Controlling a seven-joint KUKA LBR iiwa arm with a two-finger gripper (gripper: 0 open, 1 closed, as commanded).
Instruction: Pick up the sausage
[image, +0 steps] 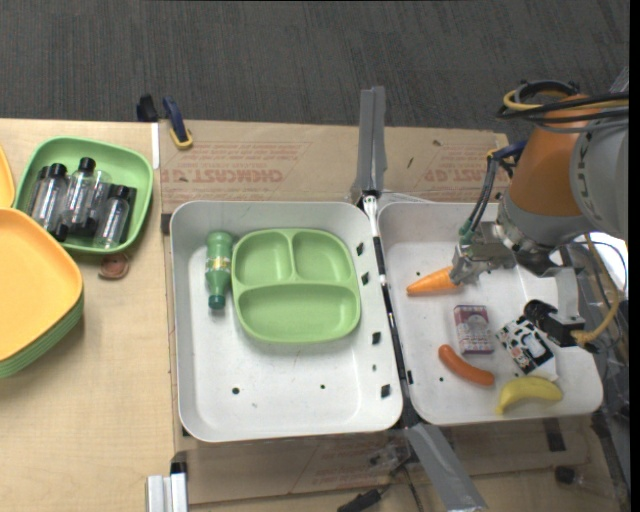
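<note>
The sausage (466, 365) is a short red-orange link lying flat in the right bin (425, 400), near its front, tilted down to the right. My gripper (468, 264) hangs over the back of the same bin, right at the thick end of an orange carrot (432, 282). The sausage lies well in front of the gripper, with a small pink packet (472, 328) between them. Nothing is seen held.
A banana (530, 393) lies just right of the sausage, with a black-and-white item (527, 340) behind it. The left bin (200, 400) holds a green divided plate (296, 285) and a green bottle (217, 268). A green tray of bottles (85, 195) and stacked yellow plates (35, 300) sit far left.
</note>
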